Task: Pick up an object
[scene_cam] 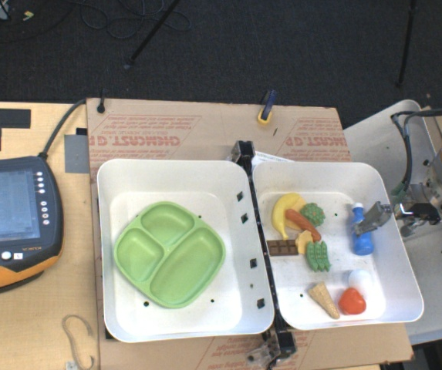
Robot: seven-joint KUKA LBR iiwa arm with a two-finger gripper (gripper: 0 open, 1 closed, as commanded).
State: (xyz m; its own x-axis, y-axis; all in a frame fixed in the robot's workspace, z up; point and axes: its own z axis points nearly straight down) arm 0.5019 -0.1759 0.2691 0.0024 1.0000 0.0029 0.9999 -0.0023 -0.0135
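The right bin (394, 199) holds several toy foods. A yellow banana (285, 209), a red sausage (304, 222) and a green broccoli piece (314, 212) lie clustered at its left. Below them are a brown chocolate bar (282, 247) and a green vegetable (318, 256). Near the front lie a cone (323, 299), a red tomato (352, 302) and a white egg (357, 277). A blue bottle (361, 230) lies at the right. My gripper (375, 216) reaches in over the bin's right wall, right beside the bottle's upper part.
The left bin (120, 183) holds a green divided plate (170, 253). A tablet-like pendant (12, 214) sits on the bench at far left. A black divider with clips (255, 237) runs between the bins. Arm cables and hardware (421, 199) crowd the right edge.
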